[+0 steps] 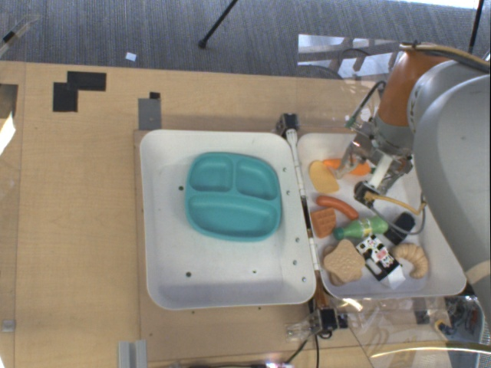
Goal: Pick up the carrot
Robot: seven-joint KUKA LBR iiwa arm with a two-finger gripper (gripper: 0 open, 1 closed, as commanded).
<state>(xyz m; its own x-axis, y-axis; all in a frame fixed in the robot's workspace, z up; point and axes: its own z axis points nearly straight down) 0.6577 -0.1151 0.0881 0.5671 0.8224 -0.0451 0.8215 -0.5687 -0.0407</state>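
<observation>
Cookie (343,261) lying nearest in right bin (441,278); gripper (367,162) hovering over carrot (343,165) at far end, lining up pick; grip state impossible telling.

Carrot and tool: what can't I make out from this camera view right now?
- Carrot: orange bits show either side of the tool; the tool's body hides its middle, so its full shape is unclear.
- Tool: whether anything sits between its tips is too small and cluttered to tell.
- Right bin: the grey arm covers its far right corner.
- Black-and-white item: too small to identify.
</observation>
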